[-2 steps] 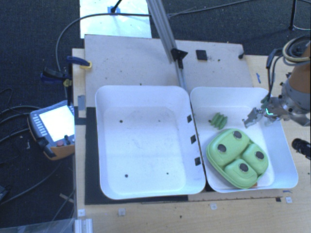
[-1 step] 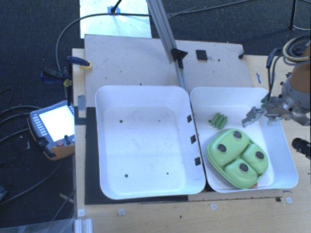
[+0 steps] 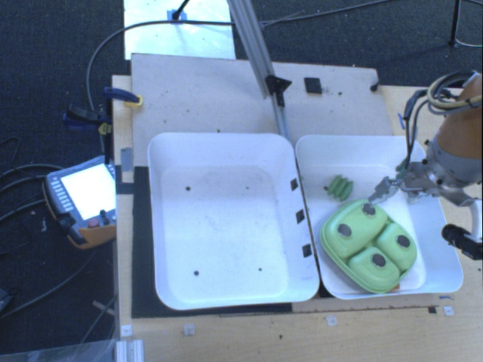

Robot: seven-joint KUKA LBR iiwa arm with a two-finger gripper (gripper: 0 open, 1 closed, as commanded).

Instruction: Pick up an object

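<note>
In the right bin [image 3: 362, 151] a lime-green lidded container [image 3: 369, 246] with three round domes lies at the front. A small green ridged piece [image 3: 339, 187] rests on the bin floor near the left wall. My gripper [image 3: 379, 189] reaches in from the right and hovers over the middle of the right bin, just above the container's back edge and to the right of the ridged piece. It looks open, with nothing between its fingers.
The left bin [image 3: 219, 217] sits beside the right one, and black clips [image 3: 299, 216] join them along the shared wall. A slanted metal pole [image 3: 256, 44] crosses the board behind the bins. A teach pendant [image 3: 81, 199] lies off the bench at left.
</note>
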